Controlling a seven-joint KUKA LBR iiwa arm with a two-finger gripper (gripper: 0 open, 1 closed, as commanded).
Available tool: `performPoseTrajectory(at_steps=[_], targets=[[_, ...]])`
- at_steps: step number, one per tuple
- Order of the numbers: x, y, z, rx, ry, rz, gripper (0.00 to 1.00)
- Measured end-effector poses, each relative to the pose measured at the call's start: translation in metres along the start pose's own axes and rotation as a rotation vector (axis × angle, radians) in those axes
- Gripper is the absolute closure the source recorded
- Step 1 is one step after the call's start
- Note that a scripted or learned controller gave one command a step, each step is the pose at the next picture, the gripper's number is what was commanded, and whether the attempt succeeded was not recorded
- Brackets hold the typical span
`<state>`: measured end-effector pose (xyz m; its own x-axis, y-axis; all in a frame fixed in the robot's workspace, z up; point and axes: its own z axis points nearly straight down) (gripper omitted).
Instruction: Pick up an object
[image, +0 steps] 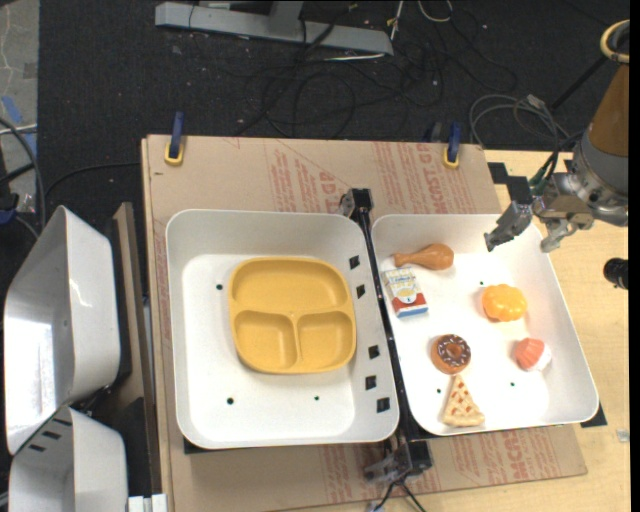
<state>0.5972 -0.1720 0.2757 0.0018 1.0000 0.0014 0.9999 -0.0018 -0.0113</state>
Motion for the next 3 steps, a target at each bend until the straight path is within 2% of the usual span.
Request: performPoseTrajectory(at_steps=[1, 3], targets=[[0.000, 0.002, -0.007, -0.011, -0.002, -0.003, 0.00], [0.014, 0.006, 0.084, -0.007, -0.001, -0.004, 0.00]])
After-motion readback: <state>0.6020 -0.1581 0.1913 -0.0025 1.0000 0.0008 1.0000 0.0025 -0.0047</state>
